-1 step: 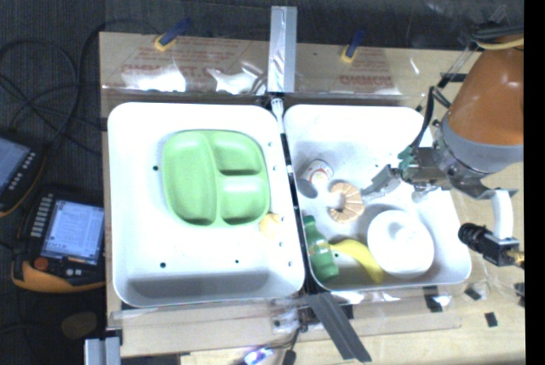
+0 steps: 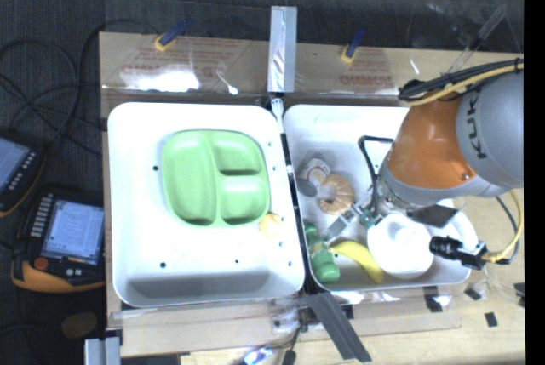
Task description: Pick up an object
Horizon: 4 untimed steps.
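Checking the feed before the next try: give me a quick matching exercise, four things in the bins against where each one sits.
Things:
1. green divided plate
2. banana
3. small yellow piece
4. tan round object

Places:
A. right bin, near its front edge, beside a green object
B. left bin, middle
C. right bin, toward the middle, left of the arm
D. left bin, at the plate's lower right corner

Pairs: 1-B, 2-A, 3-D, 4-C
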{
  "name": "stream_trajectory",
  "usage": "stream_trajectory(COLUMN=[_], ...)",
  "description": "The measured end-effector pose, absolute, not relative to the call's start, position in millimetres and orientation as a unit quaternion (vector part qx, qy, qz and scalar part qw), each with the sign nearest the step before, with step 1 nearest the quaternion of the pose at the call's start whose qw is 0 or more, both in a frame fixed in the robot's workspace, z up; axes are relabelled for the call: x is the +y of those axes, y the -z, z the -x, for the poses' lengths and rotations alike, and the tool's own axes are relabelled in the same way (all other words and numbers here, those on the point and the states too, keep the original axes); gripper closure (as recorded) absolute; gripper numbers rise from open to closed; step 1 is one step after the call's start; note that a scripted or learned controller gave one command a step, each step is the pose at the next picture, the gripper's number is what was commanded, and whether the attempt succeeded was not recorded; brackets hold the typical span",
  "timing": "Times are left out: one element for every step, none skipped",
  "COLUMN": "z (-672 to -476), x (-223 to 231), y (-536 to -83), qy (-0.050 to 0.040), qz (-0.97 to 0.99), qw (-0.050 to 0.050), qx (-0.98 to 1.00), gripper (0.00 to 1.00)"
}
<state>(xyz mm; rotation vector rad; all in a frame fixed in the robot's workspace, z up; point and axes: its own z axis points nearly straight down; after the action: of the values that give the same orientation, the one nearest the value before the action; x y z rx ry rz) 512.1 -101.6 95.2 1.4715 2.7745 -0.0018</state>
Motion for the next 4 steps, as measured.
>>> stream_trajectory(z=[-560.8,-650.6,-635.8,-631.5], x=[-102.4,-124.8,-183.5,-127.5], y=[-89.7,-89.1,-88.7,-89.5], qy=[-0.0022,-0.0022,-0.0017,-0.0010], qz=[-0.487,-0.554,-0.712,-0.623], qw=[0.004,0.006,0.005,0.006], qx=[0.874,0.832,0.702,0.782], gripper=[0.00,0.00,0.00,0.00])
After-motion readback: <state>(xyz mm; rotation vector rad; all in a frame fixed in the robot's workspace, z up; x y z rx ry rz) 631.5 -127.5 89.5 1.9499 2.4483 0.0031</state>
